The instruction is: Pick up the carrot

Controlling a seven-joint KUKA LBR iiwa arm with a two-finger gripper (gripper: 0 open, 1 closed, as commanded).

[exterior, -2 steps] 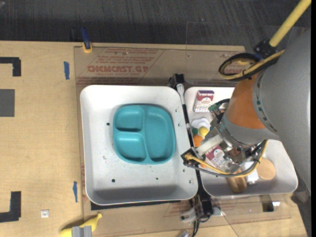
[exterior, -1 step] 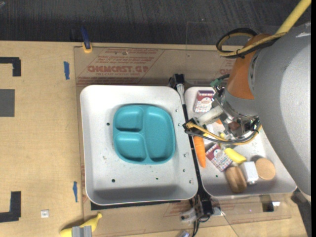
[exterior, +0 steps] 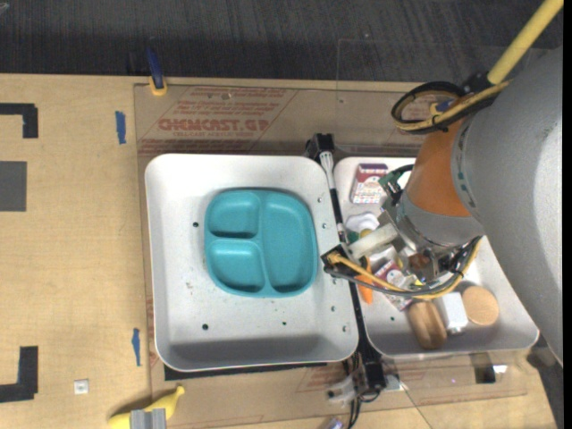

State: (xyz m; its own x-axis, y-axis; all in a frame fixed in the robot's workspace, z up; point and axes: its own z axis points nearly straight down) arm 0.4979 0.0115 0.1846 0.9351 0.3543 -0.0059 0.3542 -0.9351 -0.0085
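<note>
The grey arm with its orange band (exterior: 438,186) reaches down into the right bin (exterior: 518,329). My gripper (exterior: 390,259) sits low among the clutter near that bin's left wall, mostly covered by the wrist and its yellow cables. A small orange piece that may be the carrot (exterior: 366,288) pokes out just below the gripper, beside the divider between the bins. The rest of it is hidden.
A teal divided plate (exterior: 261,241) lies in the left bin (exterior: 170,329). In the right bin are a pink-and-white package (exterior: 366,184) at the back, a brown oblong item (exterior: 427,323), a round tan item (exterior: 482,307) and a white block (exterior: 453,311) at the front.
</note>
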